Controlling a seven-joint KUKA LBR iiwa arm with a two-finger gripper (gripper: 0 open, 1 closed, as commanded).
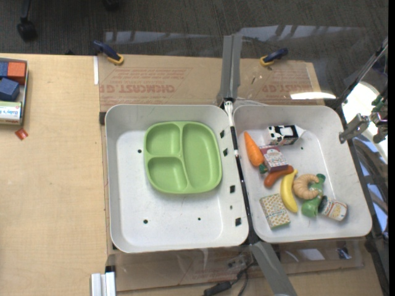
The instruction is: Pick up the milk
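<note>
The milk (282,134) is a small white carton with black cow patches, lying on its side near the back of the right bin (345,184). My gripper (350,131) hangs at the right bin's far right rim, roughly a hand's width to the right of the milk and not touching it. Most of the arm is cut off by the view's right side.
In front of the milk lie a carrot (253,150), a pink carton (274,158), a sausage (278,176), a banana (288,193), a croissant (307,186), a cracker box (274,211) and a small bottle (334,210). A green divided plate (182,157) sits in the left bin (123,227).
</note>
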